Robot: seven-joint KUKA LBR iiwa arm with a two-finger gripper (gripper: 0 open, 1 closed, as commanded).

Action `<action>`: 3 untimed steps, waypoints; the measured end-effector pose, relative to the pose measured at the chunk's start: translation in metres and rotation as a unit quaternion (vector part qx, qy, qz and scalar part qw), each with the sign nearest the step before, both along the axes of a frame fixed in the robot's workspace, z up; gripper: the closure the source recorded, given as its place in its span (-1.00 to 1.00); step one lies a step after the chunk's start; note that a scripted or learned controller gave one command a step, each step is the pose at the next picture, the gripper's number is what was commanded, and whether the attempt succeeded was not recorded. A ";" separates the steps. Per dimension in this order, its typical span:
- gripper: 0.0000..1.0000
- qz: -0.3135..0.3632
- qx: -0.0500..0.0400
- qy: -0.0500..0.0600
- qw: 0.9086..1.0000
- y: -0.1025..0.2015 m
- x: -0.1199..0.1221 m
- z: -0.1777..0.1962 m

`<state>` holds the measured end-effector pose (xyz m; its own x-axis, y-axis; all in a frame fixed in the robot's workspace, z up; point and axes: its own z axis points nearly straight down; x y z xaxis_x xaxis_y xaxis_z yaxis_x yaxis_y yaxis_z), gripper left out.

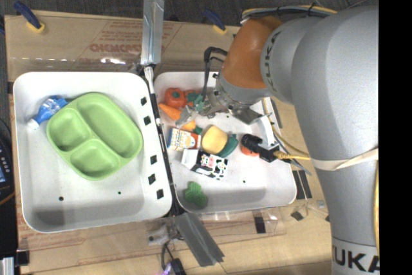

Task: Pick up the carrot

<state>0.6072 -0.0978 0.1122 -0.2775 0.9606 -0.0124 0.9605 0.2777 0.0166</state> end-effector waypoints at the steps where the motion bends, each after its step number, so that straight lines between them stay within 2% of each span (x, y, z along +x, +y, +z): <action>1: 1.00 0.002 0.000 0.000 1.000 0.000 0.000 0.010; 2: -1.00 0.002 0.000 0.000 1.000 0.000 0.000 0.010; 3: -1.00 0.037 0.002 0.006 0.999 -0.005 0.011 -0.017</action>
